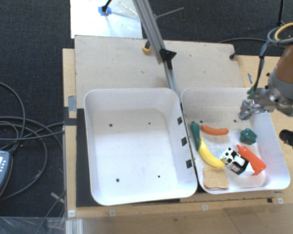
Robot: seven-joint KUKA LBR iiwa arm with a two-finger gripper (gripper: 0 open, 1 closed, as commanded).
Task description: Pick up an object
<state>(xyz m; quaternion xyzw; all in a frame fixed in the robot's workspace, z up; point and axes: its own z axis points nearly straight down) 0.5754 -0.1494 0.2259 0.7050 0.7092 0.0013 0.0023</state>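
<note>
The bench [117,62] is a pale board carrying two shallow white bins side by side along its near edge. The left bin [95,179] has nothing in it to grasp, so it reads as the drop-off side. The right bin [283,177], toward the bench's right edge, holds all the candidates.

The arm [289,74] reaches in over the bench's right edge, and its end effector [247,110] hangs above the far right part of the right bin, over bare floor. How wide it stands I cannot tell at this size; nothing is visibly in its grasp.

The objects cluster in the near half of that bin, probably because earlier drops landed there. In rough order of size:

- a yellow banana [210,157], lying diagonally near the divider between the bins;
- an orange carrot-like piece [252,160] toward the near right corner, overlapping a black-and-white patterned item [233,160];
- a slice of toast [215,178], flat at the near edge;
- an orange sausage [215,129], lying crosswise and well apart from the rest;
- a slim green piece [195,133] against the divider wall;
- a small green lump [248,135], nearest the end effector.

Judging by position, the green lump or the sausage would be the easiest pick, each standing clear of its neighbours.
</note>
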